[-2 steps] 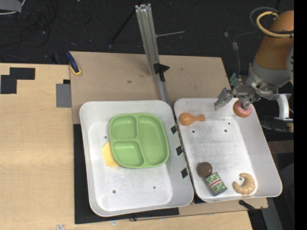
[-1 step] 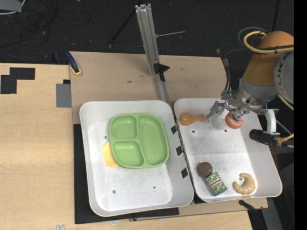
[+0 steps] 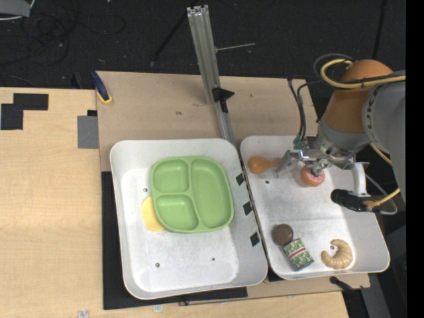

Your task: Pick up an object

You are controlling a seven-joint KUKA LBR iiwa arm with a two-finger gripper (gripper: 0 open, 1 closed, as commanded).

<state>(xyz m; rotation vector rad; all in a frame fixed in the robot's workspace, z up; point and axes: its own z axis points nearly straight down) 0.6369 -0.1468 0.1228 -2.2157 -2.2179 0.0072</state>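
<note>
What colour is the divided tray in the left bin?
Light green, clearest in the camera view: the divided tray.

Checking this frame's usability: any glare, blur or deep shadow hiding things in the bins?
Camera view: even overhead light, soft shadows; the white bins are bright but not blown out; the croissant and green plate read sharp; the gripper is small and slightly soft; the background is dark.

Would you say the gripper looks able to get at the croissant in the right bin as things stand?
Probably yes. The croissant lies alone near the right bin's front corner, with bare floor between it and the gripper. The nearby rim might crowd the approach.
</note>
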